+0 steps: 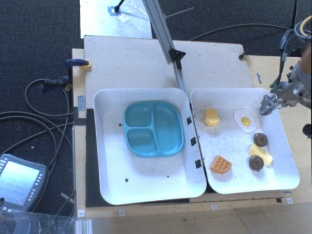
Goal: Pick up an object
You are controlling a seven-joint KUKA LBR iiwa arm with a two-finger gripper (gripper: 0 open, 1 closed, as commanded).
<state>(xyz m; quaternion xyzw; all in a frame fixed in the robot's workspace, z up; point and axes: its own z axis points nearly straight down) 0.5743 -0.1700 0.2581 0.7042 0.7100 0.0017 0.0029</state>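
The metallic gripper, finger state not discernible, is positioned just right of the flat, glossy fried egg.

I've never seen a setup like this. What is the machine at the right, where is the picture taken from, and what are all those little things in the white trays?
One camera, fixed above the bench, looks down at a slant. The bench bears two shallow white bins side by side. The left bin holds a teal divided plate. The right bin holds toy food: a yellow block, a fried egg, an orange waffle, two brown doughnuts and a pale yellow piece. The machine entering from the right is a robot arm; its end effector, the grasping part, sits over the right bin's upper right corner, near the egg. Nothing is visibly held. Its job is to pick up an object.
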